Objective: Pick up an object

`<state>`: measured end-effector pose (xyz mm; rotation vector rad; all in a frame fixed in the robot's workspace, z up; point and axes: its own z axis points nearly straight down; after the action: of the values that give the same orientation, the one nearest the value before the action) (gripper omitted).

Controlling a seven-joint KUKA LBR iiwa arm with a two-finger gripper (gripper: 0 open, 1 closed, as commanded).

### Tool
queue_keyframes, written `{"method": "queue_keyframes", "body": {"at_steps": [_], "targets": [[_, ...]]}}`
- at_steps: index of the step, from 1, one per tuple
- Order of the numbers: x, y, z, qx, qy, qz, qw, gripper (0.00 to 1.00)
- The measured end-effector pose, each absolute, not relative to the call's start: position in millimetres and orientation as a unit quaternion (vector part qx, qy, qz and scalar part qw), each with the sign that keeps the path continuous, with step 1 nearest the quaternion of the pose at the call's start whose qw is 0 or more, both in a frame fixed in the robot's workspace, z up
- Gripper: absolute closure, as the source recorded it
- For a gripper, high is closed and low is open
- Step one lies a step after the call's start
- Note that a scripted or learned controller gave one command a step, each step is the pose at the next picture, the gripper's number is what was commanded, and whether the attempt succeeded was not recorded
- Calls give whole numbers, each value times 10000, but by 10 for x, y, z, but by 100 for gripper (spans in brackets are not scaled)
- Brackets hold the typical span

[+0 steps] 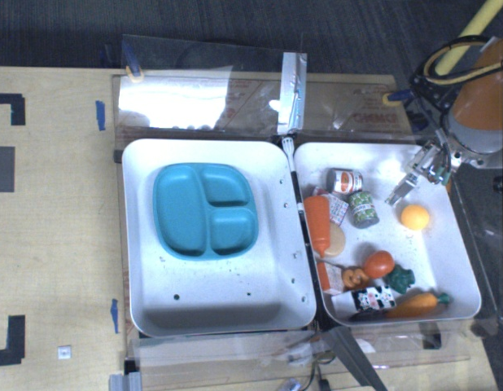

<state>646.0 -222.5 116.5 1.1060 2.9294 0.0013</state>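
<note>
Orange ball (414, 217) rests in the right bin (463, 259), near its upper right corner, apart from the other items. Gripper (404, 187) hangs just above and slightly left of it, fingers parted, holding nothing; the ball lies nearest.

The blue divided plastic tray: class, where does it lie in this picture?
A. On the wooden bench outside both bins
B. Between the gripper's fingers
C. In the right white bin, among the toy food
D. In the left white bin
D: the blue divided plastic tray lies flat on the floor of the left white bin, apart from the toy food in the right white bin.
</note>
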Motion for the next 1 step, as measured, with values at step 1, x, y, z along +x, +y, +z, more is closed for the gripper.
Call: {"method": "queue_keyframes", "body": {"at_steps": [1], "targets": [[6088,-2229,861,2949,9555,3,15,0]]}}
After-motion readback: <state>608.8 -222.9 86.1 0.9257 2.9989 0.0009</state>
